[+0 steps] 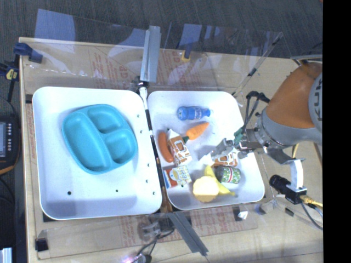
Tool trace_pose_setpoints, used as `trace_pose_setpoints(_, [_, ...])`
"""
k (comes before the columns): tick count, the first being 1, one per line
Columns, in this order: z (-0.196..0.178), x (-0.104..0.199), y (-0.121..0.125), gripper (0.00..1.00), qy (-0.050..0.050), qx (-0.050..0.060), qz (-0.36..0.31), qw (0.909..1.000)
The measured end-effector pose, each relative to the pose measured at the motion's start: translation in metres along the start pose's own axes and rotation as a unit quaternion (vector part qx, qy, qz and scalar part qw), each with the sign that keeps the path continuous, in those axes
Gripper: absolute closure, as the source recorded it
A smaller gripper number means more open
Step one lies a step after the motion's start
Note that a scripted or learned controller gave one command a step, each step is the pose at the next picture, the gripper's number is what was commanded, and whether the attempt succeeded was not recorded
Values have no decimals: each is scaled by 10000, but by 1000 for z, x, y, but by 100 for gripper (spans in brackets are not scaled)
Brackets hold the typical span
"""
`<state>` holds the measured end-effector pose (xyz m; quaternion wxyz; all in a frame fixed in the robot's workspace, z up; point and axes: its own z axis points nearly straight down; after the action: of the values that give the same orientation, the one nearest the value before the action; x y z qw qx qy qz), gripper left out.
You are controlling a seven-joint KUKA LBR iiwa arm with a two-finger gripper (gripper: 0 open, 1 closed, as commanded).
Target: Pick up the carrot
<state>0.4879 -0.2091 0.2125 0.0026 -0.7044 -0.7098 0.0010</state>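
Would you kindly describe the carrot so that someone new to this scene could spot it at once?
Of the two white bins, look in the right bin, the one holding the small items rather than the blue divided plate. In its upper middle, just below the blue bottle, lies the carrot. It is the only tapered bright orange piece, slimmer and paler than the reddish sausage to its lower left.

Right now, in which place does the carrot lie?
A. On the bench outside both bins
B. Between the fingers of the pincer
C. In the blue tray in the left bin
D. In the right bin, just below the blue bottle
D: the carrot lies on the floor of the right bin, just below the blue bottle, apart from the pincer.
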Motion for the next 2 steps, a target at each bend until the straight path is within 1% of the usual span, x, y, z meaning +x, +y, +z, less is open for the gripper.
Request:
trace_pose_setpoints(1, [45, -2, 81, 0, -9, -10, -712, 9975])
trace_pose_setpoints(2, [117, -3, 137, 0, -29, -45, -1083, 9941])
